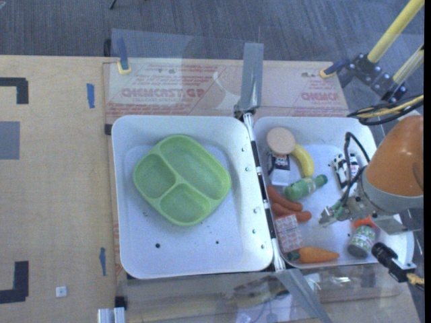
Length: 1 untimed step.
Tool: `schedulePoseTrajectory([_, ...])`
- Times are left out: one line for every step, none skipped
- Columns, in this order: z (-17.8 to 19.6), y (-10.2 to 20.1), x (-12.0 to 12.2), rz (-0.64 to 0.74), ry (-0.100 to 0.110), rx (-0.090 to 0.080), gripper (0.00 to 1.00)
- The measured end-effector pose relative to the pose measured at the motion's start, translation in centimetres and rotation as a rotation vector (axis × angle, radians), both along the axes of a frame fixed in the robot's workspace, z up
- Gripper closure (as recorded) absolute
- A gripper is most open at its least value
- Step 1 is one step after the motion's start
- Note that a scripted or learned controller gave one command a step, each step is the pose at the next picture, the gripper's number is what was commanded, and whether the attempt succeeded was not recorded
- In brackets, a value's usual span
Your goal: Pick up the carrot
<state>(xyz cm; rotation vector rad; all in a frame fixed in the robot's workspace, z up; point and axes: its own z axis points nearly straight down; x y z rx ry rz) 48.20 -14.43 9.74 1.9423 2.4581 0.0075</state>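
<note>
Pale wooden bench top (54, 200) fills the left of the frame, carrying 2 shallow white bins side by side. Left white bin (135, 247) holds a light green 3-compartment plastic plate (182, 179). Right white bin (363, 130) holds the orange toy carrot (318, 254), lying flat near the bin's lower edge, long axis roughly left-right in the frame, with its narrow tip pointing right and its thick end at the left. Above the carrot lie a small red-and-white printed packet (287, 230), a yellow toy banana (303, 159) and a green plastic bottle (303, 187). Grey two-finger gripper (335, 213) sits up and right of the carrot, apart from it; whether it is spread or closed cannot be told.
</note>
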Motion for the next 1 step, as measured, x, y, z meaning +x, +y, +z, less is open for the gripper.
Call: schedulePoseTrajectory([11.65,-2.08,-0.22,-0.041,0.008,0.001,1.00])
